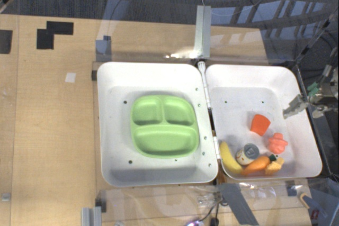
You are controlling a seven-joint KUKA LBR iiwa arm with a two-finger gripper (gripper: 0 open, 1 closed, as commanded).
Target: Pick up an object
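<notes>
Gripper (294, 107) at right bin's (238, 75) right edge; whether closed or apart can't be told. Near front edge: banana (228, 157), carrot (257, 165), round can (247, 153), orange cup (260, 124), pink toy (277, 143), yellow piece (274, 167). Left bin (114, 92): green divided plate (164, 125), center.

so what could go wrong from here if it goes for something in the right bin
1. The banana, carrot, small round can and yellow piece lie packed together near the right bin's front wall, so a grasp there might catch two things or slip.
2. The gripper hangs at the bin's right rim, so a straight descent could clip the rim.
3. The orange cup stands alone, likely an easier target.
</notes>
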